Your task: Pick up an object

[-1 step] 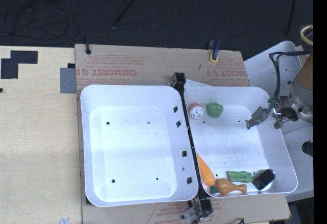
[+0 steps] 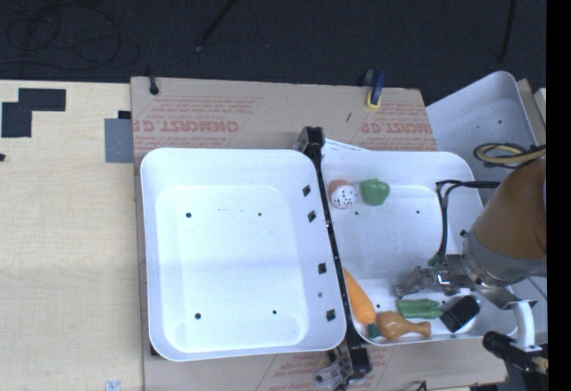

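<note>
My gripper [image 2: 417,278] is low in the right bin [image 2: 406,233], toward its near right side, and the arm comes in from the right. Just below it lies a green stick-shaped object [image 2: 417,308]. A tan drumstick-shaped toy [image 2: 401,325] rests against the bin's near wall, and an orange carrot [image 2: 359,297] lies along the divider side. At the far left of this bin sit a white ball with red dots [image 2: 343,195] and a green rounded toy [image 2: 376,192]. I see nothing held in the gripper.
The left bin [image 2: 161,255] stands beside the right one, with a black divider rail [image 2: 323,237] between them. Both rest on a cardboard sheet [image 2: 223,117]. A blue and yellow clamp [image 2: 375,88] grips its far edge.
</note>
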`<state>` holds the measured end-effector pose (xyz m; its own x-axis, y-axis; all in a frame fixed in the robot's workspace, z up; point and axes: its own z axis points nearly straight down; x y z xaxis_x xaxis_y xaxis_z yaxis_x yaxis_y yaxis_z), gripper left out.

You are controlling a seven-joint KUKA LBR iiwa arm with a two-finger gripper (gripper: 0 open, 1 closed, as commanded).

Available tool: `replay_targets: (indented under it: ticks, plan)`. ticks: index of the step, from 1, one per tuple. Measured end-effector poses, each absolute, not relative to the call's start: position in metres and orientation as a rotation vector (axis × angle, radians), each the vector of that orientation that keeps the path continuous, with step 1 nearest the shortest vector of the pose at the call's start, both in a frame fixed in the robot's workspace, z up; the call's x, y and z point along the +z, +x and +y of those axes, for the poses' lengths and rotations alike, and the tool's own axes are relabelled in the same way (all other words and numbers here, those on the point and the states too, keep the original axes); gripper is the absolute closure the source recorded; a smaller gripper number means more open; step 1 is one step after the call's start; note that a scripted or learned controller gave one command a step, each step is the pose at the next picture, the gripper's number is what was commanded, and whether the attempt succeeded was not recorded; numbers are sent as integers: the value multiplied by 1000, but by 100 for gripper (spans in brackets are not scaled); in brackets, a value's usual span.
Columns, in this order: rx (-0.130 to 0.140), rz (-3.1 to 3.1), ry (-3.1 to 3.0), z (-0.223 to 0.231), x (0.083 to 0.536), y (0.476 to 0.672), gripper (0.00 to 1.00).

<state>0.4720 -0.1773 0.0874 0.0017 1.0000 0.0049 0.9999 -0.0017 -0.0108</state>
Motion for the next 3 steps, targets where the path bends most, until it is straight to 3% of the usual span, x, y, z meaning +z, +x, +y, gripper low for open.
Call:
replay_targets:
  ticks: [1, 2, 3]
  plan:
    - [-3, -2225, -2213, -116, 123, 476, 0]
    - [-10, -2233, -2211, -35, 190, 516, 0]
    - [10, -2210, -2224, -87, 148, 472, 0]
